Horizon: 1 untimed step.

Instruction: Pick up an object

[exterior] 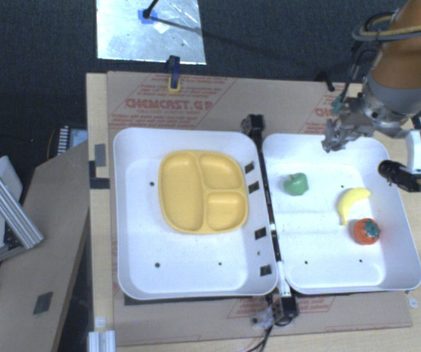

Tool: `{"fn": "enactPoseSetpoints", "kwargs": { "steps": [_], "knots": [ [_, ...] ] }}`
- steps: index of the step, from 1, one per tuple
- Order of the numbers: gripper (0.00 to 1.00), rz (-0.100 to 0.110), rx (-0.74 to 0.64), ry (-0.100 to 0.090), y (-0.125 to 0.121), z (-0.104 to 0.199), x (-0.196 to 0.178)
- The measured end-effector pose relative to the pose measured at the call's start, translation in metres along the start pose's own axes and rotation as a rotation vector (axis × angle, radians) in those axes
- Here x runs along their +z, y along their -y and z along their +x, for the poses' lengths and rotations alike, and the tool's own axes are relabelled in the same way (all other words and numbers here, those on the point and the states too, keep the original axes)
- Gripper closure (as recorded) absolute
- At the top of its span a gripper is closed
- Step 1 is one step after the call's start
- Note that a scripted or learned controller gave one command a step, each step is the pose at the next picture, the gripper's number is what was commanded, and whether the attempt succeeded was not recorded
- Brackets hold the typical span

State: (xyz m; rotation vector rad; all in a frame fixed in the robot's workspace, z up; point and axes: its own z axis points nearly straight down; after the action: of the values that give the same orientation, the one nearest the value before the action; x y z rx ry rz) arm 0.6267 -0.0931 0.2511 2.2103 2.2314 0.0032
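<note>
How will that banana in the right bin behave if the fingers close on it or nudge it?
The banana looks like a small, smooth toy, so probably light, stiff and a bit slippery. Its curved shape suggests it may pivot or slide on the bin floor if nudged off-centre. The tomato lies close by and could get bumped.

Red "CHEMCAST" lettering, upside down, on the brown board (188, 97) under the bins

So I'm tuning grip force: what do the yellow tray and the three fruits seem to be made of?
The yellow tray looks like molded plastic, matte: uniform color, rounded compartment walls. The green apple, banana and tomato look like toy plastic, perhaps foam: flat saturated colors, smooth simplified shapes. Hardness can't be judged from this view.
</note>
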Motion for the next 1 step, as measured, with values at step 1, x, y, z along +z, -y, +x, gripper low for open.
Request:
{"fn": "enactPoseSetpoints", "kwargs": {
  "steps": [1],
  "knots": [
    [1.00,0.001,0.000,-0.001,0.0111,0.0551,0.0003]
  ]
}}
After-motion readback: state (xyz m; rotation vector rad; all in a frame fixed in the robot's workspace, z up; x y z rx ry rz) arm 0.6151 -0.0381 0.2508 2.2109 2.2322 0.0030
